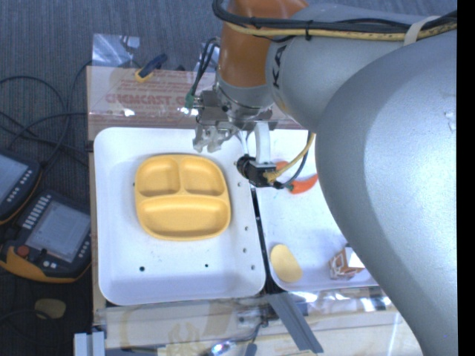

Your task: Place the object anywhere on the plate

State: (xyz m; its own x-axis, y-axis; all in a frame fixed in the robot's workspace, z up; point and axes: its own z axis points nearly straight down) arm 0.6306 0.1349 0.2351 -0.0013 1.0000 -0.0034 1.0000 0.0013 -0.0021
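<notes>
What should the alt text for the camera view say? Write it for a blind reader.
A grey and orange robot arm holds its gripper above the back edge of the left white bin, just behind a yellow divided plate. The right bin holds a pale yellow object, an orange item and a small package.

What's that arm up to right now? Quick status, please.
Gripper hovering above left bin's far edge, nothing visibly held. Yellow plate bare. Pale yellow object and orange piece in right bin.

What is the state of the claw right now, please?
Claw: cannot be told whether open or shut; nothing visible in it, above the far rim of the left bin, beyond the yellow plate.
</notes>
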